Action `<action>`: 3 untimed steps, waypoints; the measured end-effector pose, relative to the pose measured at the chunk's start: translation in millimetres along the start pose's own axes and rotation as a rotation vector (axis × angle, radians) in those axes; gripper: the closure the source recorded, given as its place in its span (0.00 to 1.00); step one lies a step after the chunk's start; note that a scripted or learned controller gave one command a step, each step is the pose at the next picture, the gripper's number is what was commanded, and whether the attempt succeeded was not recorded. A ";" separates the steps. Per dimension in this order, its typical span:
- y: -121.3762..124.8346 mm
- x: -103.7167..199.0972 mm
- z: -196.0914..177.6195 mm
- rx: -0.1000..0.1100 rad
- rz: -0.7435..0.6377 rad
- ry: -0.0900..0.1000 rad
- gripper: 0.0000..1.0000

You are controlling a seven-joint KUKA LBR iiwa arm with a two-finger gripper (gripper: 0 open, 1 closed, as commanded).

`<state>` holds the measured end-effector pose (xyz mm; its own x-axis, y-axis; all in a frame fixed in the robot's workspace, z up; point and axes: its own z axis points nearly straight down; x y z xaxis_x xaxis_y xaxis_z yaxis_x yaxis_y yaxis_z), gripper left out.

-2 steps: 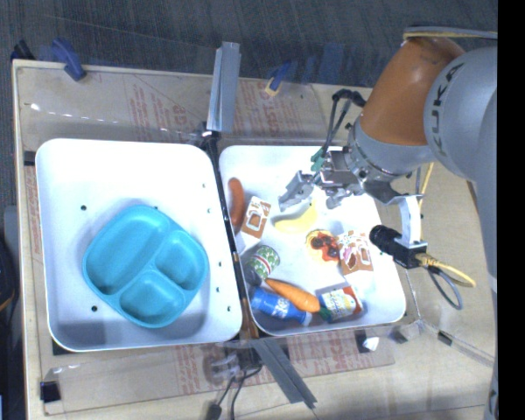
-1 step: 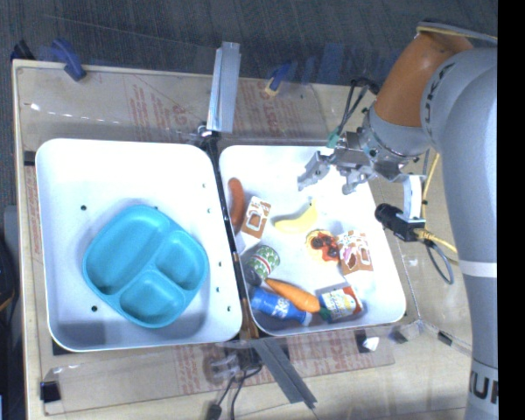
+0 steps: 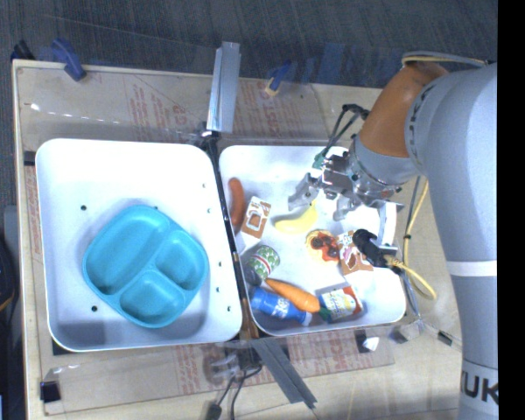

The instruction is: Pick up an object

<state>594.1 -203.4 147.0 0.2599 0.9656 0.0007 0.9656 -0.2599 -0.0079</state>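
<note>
The gripper [image 3: 319, 198], fingers spread apart, is hovering over the banana [image 3: 295, 223] in the right bin [image 3: 387, 309]. Crowding at six o'clock, the pizza slice [image 3: 325, 244] is risking a deflected, empty grasp.

Hand [image 3: 322, 201] low, wrist bent leftward

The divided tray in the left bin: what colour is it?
Light blue all over; the tray shows plainly in the camera view, lying in the white left bin.

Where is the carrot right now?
The carrot lies near the front of the right bin, between the green can and the blue bottle.
</note>
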 end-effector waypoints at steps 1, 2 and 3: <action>12.3 8.7 58.5 0.001 -0.071 0.001 0.00; 12.0 10.4 51.4 0.007 -0.076 0.002 1.00; -12.1 67.2 -36.1 -0.002 0.051 -0.001 1.00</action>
